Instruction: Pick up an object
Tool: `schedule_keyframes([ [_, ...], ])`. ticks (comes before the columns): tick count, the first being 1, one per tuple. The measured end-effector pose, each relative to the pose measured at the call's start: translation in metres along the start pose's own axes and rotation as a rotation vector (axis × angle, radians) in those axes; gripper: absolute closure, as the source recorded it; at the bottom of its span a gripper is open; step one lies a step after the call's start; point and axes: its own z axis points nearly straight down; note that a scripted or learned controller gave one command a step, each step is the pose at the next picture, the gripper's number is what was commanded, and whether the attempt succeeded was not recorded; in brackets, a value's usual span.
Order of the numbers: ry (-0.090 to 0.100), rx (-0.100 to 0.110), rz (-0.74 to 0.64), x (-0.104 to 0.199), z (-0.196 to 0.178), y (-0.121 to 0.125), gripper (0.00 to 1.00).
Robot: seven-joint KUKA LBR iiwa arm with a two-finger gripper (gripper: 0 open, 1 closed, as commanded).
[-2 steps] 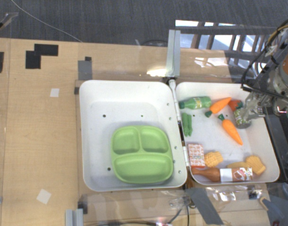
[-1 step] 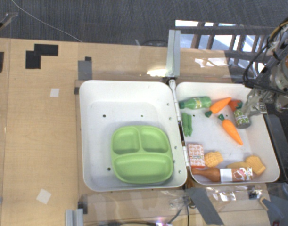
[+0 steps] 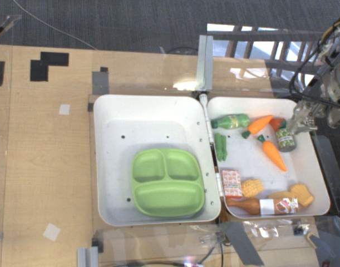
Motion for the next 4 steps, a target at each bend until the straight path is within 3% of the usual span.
schedule_keyframes([
  [3,-0.035,0.006,-0.004,-0.009,-0.040,0.001,1.00],
  [4,0.037,-0.007,-0.148,0.043,-0.008,-0.030,1.00],
])
